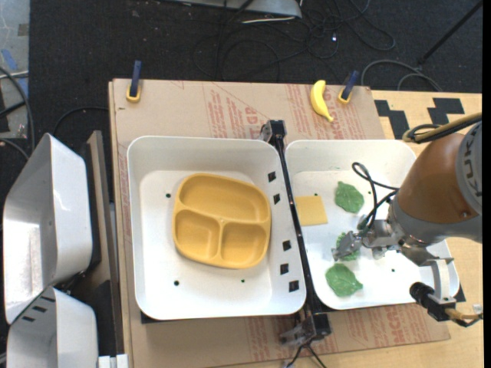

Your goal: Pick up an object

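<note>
Right bin (pixel 399 156): my gripper (pixel 347 245), jaws unreadable, hovers between two green lumps; I'd pinch the soft, light nearer one (pixel 343 280) across its middle

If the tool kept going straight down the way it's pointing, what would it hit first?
Probably the bare floor of the right bin, between the two green pieces. The tool hangs there, though depth is unclear.

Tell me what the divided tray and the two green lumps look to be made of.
Divided tray: seemingly molded plastic, matte mustard yellow, with smooth rounded compartment walls. Green lumps: perhaps soft plastic or rubbery toy lettuce, going by their crinkled, uneven outlines; the view is too coarse to be sure.
</note>
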Controlling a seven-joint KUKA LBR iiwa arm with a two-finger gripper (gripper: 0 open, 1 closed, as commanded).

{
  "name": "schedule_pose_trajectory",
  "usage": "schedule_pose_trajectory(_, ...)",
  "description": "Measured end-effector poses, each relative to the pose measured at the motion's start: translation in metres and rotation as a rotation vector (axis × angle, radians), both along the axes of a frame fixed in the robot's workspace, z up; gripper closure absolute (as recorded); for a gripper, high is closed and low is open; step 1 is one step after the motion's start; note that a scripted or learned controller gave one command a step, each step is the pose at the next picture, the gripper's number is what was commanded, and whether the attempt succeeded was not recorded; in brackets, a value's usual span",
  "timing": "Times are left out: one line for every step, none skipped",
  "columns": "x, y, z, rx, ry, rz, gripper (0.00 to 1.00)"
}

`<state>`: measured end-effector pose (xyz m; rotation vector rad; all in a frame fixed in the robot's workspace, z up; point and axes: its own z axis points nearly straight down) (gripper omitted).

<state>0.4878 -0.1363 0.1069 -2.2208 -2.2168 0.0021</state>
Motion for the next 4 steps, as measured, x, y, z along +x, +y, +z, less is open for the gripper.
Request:
schedule_pose_trajectory(0.000,0.001,-0.015,-0.001,-0.002,0.000,0.00)
schedule_pose_trajectory(0.001,-0.001,-0.004,-0.004,-0.006,-0.003,1.00)
schedule_pose_trajectory(0.002,-0.004,0.059,-0.003,-0.008,0.004,1.00)
schedule_pose_trajectory(0.004,-0.002,0.121,-0.004,-0.009,0.006,1.00)
